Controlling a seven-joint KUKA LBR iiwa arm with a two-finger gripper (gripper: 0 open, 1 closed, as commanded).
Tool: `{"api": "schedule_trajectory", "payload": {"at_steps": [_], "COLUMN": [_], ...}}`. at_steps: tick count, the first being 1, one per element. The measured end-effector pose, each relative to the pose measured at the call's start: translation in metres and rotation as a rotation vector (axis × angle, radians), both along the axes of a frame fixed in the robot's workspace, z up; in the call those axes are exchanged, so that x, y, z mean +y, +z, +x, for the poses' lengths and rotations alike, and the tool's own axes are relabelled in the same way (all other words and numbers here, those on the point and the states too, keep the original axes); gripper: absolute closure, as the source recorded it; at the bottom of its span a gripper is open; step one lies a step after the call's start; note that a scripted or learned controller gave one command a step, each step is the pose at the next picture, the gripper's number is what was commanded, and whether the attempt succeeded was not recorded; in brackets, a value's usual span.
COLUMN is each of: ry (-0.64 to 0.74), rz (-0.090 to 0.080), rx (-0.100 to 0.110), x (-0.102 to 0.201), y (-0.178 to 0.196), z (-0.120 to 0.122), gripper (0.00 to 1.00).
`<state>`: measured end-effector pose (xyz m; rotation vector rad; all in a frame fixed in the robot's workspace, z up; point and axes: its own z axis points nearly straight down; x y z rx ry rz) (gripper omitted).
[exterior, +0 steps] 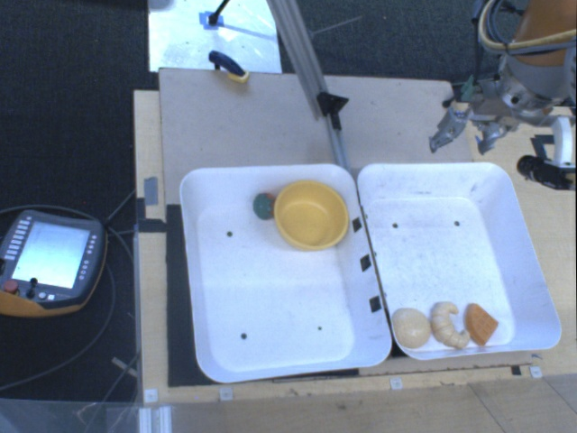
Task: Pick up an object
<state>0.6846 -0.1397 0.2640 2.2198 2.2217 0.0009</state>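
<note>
While the claw [467,134] hung open and empty at two o'clock beyond the right bin [505,197], a yellow bowl [311,215] sat at twelve o'clock in the left bin [270,332], touching a green ball [262,206].

Even, bright overhead light, soft focus overall; white bins [451,197] near blown out, glare on floor patch [189,25] at 11 o'clock, shadows faint

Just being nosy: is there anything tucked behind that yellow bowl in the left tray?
Yes. A small dark green object sits against the yellow bowl, on its left side in the left bin. The bowl's rim hides part of it, so its shape is unclear.
</note>
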Motion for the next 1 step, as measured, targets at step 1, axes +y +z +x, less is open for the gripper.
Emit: {"api": "schedule_trajectory", "payload": {"at_steps": [1], "ry": [0.0], "rz": [0.001], "rx": [0.004], "x": [0.0062], "y": [-0.0581], "z": [0.0055], "gripper": [0.0]}}
